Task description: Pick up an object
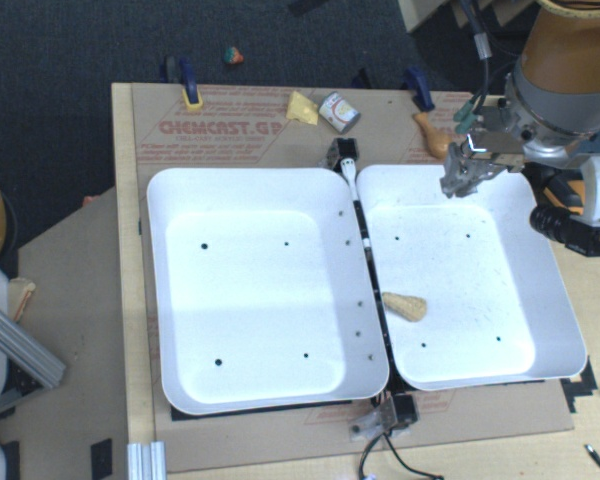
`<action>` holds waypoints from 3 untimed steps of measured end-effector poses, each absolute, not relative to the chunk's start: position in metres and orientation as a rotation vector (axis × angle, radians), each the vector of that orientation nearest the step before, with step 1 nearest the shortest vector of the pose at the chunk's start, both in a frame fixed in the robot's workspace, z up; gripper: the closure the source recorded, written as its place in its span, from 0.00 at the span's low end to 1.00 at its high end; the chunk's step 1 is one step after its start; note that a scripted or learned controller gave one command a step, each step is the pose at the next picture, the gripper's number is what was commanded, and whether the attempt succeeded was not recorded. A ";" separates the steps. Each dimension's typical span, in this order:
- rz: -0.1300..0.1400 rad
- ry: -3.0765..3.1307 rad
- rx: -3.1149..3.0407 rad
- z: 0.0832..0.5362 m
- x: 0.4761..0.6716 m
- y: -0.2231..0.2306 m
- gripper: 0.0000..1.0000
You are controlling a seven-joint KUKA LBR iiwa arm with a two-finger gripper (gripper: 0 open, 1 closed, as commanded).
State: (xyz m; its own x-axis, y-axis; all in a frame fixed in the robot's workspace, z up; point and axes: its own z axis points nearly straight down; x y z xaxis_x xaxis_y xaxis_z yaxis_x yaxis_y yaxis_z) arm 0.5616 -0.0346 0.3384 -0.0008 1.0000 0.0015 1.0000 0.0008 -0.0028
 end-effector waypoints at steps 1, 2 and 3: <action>-0.012 -2.232 -2.220 0.445 0.522 0.004 1.00; 0.007 -2.227 -2.207 0.353 0.561 0.101 1.00; -0.030 -2.234 -2.226 0.546 0.549 0.113 1.00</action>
